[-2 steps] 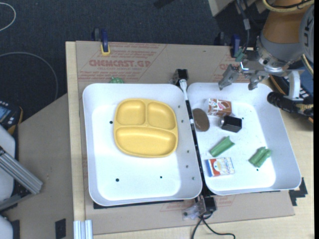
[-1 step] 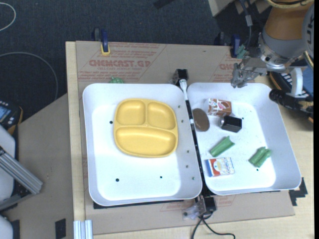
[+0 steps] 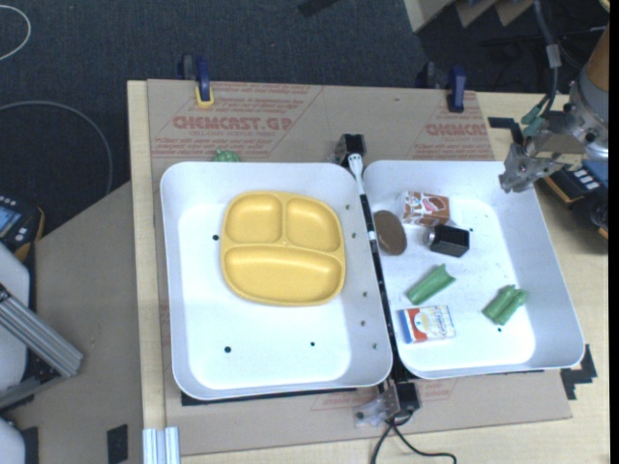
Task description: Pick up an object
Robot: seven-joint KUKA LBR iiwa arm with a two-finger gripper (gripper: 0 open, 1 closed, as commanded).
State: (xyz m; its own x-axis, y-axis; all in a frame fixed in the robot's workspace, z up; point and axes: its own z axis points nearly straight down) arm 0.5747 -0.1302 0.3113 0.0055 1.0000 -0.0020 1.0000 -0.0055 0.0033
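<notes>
Grey tool [image 3: 519,174] above right bin [image 3: 546,249]

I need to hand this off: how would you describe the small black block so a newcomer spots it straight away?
Look at the right-hand white bin, the one without the yellow divided plate. In its upper middle, the black block sits just below a red-and-white packet and to the right of a flat brown oval. It is the only black, boxy item there; the other pieces are green, brown or printed.

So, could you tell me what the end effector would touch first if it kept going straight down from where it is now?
Probably bare floor at the right bin's upper right corner: the end effector hangs above it, apart from the black block and the other items. Depth is hard to judge from this slanted view.
</notes>
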